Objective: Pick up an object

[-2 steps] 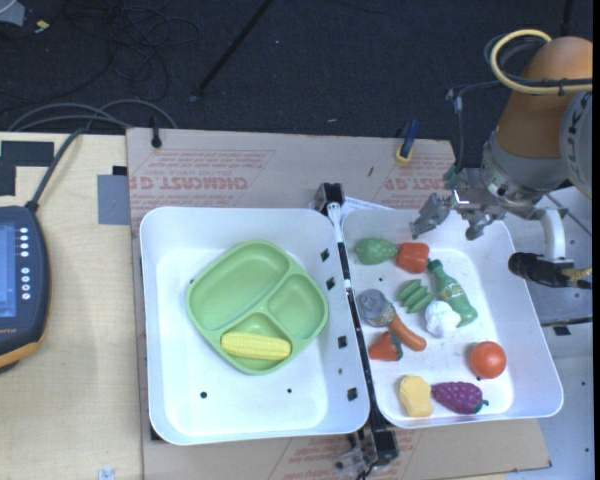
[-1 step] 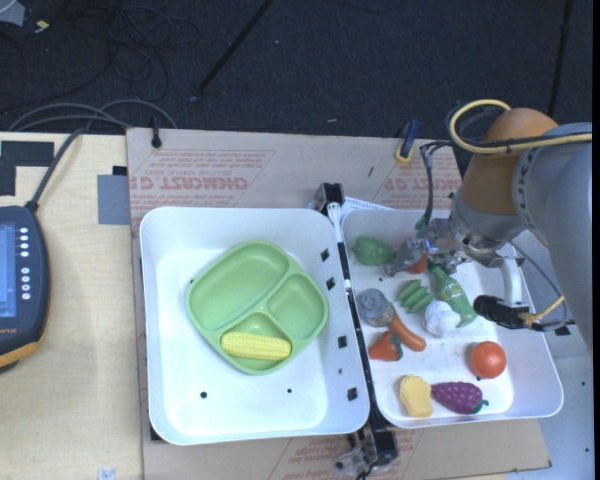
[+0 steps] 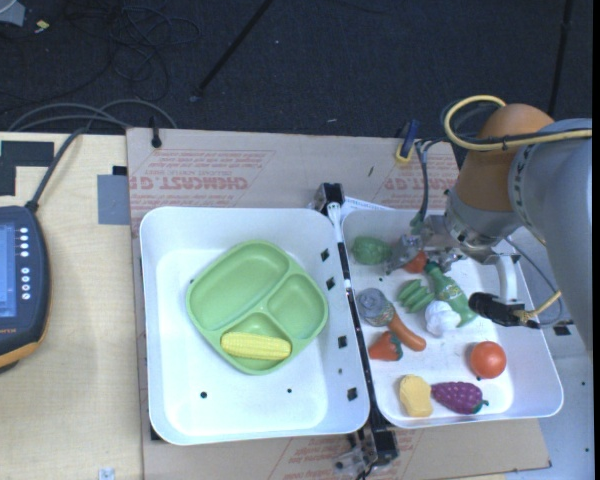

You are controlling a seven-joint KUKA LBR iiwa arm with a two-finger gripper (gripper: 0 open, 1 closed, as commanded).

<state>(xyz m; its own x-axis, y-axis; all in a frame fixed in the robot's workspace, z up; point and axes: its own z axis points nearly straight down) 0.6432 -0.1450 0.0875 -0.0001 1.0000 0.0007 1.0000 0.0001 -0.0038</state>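
Camera view: the arm (image 3: 525, 183) reaches in from the right and its gripper (image 3: 427, 250) is low over the back of the right bin (image 3: 550, 393), among the toy food there. Whether the fingers are wide, narrow or closed on anything I cannot tell; the wrist and the clutter hide them.

No single object is named by the task, so the likely candidates are those just beside the gripper: a green leafy piece (image 3: 370, 251), a small red-orange piece (image 3: 416, 262), a green pod (image 3: 413, 294) and a green bottle-shaped piece (image 3: 450, 293). All look like light, hollow plastic toys: stiff, smooth and somewhat slippery, not fragile. Round ones would tend to squirt out of a pinch; the long ones are best taken across their narrow middle.

The right bin also holds a white garlic (image 3: 440, 317), a grey disc (image 3: 373, 305), a carrot (image 3: 407, 334), a red pepper (image 3: 384, 348), a tomato (image 3: 488, 359), a yellow piece (image 3: 415, 396) and purple grapes (image 3: 458, 397). The tomato, grapes and yellow piece lie apart from the heap and offer a cleaner approach.

The left bin (image 3: 170, 398) holds a green divided plate (image 3: 242, 286) with a corn cob (image 3: 256, 345) in its front compartment. A pendant (image 3: 2, 273) rests on the desk (image 3: 80, 398) at far left.
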